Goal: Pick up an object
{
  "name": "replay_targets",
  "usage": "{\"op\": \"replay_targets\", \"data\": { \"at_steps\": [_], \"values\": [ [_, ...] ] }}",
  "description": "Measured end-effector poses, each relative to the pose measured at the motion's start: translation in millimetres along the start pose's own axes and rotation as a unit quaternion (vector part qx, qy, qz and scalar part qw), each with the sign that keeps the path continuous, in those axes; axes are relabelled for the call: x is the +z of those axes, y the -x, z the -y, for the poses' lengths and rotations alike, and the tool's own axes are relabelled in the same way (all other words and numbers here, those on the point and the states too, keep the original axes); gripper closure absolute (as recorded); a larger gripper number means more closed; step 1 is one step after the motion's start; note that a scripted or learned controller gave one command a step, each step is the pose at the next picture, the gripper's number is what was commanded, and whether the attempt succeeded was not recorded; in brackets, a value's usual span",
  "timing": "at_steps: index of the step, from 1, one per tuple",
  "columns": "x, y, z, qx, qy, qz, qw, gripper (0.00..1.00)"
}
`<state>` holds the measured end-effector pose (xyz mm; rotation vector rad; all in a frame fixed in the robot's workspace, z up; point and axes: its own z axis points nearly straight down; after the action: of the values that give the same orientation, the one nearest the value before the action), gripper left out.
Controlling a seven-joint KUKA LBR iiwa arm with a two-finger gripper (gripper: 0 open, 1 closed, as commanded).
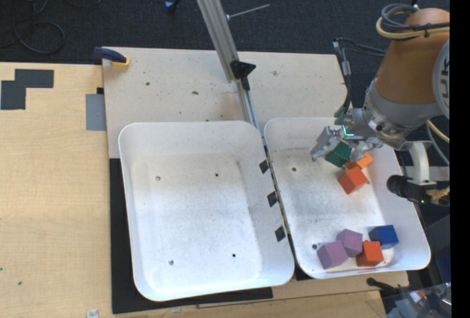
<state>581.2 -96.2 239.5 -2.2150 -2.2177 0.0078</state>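
Reaching in over the right bin, the arm has its tool low above the bin's upper part, just at a green block that sits tucked against two orange blocks. From where I stand I cannot tell whether the tool is apart, together or clamped on anything; the green block lies partly under it, and no clear gap or contact shows. The step in hand looks like settling on a grasp of that green block. To do it well, I would judge the tool needs to come straight down with one finger on each free side of the green block, not on the side that touches the orange ones, or it may shove the whole cluster along the floor of the bin. A slow close and a short test lift would show whether the block truly comes up. The other candidates, two purple blocks, a blue block and another orange block, lie crowded in the near corner by the rim, a harder place to reach. The left bin lies beside it on the bench.
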Motion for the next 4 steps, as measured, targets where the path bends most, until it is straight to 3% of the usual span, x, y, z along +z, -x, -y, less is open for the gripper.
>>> {"op": "replay_targets", "data": {
  "at_steps": [1, 4],
  "values": [
    [-2, 1, -1, 0.001, 0.003, 0.000, 1.0000, 0.00],
    [137, 7, 9, 0.001, 0.000, 0.000, 1.0000, 0.00]
  ]
}}
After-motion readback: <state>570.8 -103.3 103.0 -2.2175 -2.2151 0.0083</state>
